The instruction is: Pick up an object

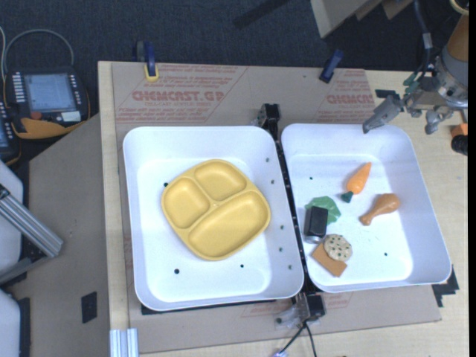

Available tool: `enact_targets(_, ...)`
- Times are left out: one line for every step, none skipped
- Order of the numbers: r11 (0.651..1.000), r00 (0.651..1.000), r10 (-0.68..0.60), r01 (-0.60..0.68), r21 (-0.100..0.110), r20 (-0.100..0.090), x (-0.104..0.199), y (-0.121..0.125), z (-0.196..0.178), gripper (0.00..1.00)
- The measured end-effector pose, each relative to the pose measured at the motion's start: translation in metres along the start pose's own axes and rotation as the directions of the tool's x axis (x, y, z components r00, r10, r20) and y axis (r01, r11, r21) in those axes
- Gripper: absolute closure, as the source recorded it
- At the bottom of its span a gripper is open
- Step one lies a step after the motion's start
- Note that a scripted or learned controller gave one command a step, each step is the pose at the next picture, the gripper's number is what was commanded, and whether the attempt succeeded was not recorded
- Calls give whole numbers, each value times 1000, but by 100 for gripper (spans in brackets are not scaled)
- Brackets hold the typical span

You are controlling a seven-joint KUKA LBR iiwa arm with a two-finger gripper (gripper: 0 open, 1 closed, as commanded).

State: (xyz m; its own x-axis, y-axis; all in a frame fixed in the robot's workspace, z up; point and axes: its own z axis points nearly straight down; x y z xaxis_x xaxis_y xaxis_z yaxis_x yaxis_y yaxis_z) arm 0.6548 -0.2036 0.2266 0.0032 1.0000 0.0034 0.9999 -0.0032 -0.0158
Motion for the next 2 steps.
enact_targets(1000, 1000, -4, 4, -13, 3, 1, 2, -9, 0)
enact_targets(1000, 1000, -4, 4, -9, 2, 7, -5, 50, 0)
